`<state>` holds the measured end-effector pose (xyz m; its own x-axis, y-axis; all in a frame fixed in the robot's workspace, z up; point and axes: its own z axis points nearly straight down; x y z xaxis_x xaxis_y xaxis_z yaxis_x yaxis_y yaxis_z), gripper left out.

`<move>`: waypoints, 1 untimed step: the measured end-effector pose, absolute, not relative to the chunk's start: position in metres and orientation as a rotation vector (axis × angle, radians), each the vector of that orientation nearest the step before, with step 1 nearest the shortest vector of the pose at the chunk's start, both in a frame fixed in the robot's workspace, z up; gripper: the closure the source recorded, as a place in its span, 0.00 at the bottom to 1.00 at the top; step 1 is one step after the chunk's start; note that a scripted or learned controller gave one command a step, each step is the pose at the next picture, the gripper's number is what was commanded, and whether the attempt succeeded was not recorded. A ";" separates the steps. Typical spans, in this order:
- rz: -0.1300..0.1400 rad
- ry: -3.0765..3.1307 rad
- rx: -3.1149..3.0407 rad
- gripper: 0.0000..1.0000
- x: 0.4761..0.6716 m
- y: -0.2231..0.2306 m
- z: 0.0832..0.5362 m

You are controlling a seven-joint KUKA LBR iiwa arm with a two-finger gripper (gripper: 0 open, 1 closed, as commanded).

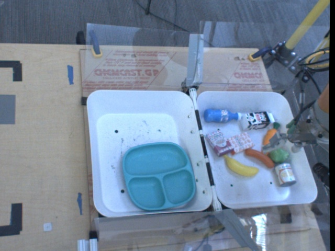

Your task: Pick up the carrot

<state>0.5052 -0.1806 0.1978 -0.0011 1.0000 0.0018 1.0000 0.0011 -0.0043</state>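
Down at the near side of the left bin (99, 114) sits a teal plate (158, 175) with three dips in it, smooth plastic with round corners. That bin's white floor has small dark specks and scuffs on it. Going right, past the wall where the two bins meet, the right bin (261, 192) holds all the toys. First comes a red and white packet (229, 143), flat and crinkly, and just below it a yellow banana (241, 167), bent and shiny. Above them lies a blue bottle (221, 115) on its side, and beside that a little white carton with black spots (257, 120). Next is a long orange-red sausage shape (259, 157), lying at a slant. Right by it is the carrot (269, 136), small and orange, with its long side tipped up and to the right, near the far right wall of the bin. Below it sit a lumpy green thing (279, 155) and a small round jar (285, 174). The gripper (293, 136) is just to the right of the carrot, very close, so I think it has to go a little left to get around it. It looks grey and hard, but I cannot tell if it is open or closed.
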 end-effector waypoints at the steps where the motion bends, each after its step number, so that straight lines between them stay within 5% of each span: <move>1: 0.004 -2.217 -2.218 1.00 0.505 -0.181 0.206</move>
